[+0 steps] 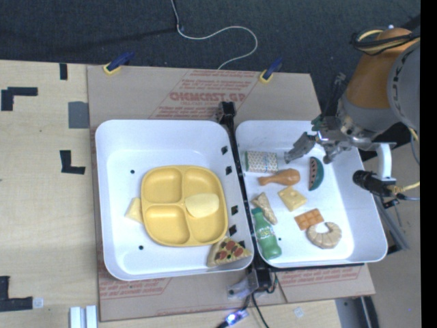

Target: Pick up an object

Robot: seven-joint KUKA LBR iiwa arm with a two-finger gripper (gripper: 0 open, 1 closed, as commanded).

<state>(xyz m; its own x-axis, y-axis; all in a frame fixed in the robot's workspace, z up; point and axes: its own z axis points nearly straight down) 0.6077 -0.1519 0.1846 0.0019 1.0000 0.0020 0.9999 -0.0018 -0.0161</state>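
My jaws stand spread wide with nothing between them; my gripper (313,150) hangs over the far right part of the right bin (372,248), one dark finger (295,149) slanting down to the left, the other by the watermelon slice (315,173). My wrist covers the bin's upper right corner, and my arm is cut off at the right edge.

Nearest below me lies the chicken drumstick (281,178), its long axis almost level across the bin, thick end right, thin end left. Left of my finger sits a small speckled block (261,161); what it is I cannot tell.

The green bottle (265,234) lies along the bin's left wall, cap toward the far side. In the left bin (113,183), the pizza slice (229,252) is partly tucked under the yellow divided plate (183,205).
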